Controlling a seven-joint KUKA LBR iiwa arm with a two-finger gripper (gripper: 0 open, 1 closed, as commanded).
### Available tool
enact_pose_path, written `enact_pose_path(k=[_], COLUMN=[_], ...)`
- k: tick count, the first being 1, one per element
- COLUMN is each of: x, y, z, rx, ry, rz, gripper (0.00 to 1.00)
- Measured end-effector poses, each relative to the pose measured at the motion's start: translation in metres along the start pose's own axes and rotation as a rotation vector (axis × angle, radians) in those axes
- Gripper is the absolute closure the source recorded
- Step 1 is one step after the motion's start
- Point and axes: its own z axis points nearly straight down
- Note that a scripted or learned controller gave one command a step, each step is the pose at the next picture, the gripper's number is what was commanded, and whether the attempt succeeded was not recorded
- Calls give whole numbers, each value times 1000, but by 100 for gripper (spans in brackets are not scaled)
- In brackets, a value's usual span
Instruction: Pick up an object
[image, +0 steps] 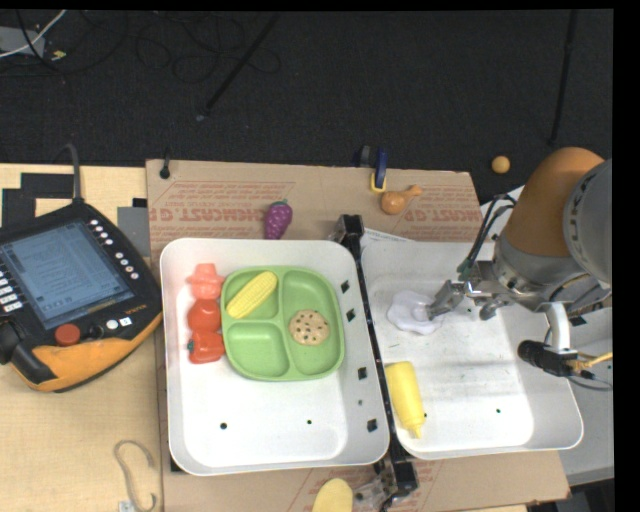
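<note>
White crumpled object, pale and soft-looking, lies in the right bin toward its nine o'clock wall, with the end effector at its three o'clock edge, touching or nearly so; whether the fingers are parted or closed on it cannot be told from this slant; the grey arm with its orange band reaches in from three o'clock. It looks light and limp, likely to fold or slip rather than resist, so a pinch on a raised fold near its middle seems the safer hold. A yellow bottle-shaped toy rests at the same bin's seven o'clock corner, well apart; the left bin holds a green divided tray with a corn cob and a cookie, and a red figure just beside the tray at nine o'clock; a control pendant sits on the table farther toward nine o'clock.
</note>
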Motion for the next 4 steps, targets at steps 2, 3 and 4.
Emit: enact_pose_path(k=[2,3,4], x=[2,-7,-11], y=[1,6,5], z=[10,-37,-101], rx=[-7,-10,-11], ry=[-1,-3,-3], rz=[2,4,4], gripper=[100,100,100])
